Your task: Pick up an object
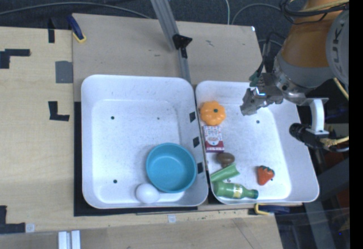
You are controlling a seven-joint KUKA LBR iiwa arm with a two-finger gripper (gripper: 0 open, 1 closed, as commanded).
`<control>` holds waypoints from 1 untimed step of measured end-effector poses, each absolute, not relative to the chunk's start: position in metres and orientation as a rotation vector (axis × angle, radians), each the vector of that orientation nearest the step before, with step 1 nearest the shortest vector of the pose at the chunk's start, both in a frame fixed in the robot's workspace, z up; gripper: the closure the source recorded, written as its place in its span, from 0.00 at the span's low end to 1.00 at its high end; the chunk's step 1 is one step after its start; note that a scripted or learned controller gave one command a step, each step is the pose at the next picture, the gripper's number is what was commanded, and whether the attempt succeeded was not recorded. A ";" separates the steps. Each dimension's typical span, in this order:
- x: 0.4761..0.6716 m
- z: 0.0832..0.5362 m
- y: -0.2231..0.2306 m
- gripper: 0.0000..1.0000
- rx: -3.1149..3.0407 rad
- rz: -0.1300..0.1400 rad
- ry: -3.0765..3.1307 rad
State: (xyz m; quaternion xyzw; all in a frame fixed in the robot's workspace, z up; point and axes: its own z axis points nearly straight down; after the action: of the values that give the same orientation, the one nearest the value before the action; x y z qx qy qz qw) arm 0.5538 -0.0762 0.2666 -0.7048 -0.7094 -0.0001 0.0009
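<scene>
My grey two-finger gripper [250, 107] hung upper right over the right white bin [283, 146], carrying nothing I could see; small orange plastic pumpkin [212, 113] unpicked.

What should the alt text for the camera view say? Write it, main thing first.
A grey and orange robot arm holds its gripper above the right bin, near a toy pumpkin. That bin also holds a small carton, a brown piece, two green bottles and a strawberry. The left bin holds a blue bowl and a white ball.
</scene>
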 end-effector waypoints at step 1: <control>0.548 0.266 -0.022 1.00 -2.212 0.000 -2.228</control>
State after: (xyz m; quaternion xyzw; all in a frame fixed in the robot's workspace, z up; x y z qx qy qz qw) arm 0.5475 -0.0220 0.2661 -0.7046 -0.7096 0.0000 0.0011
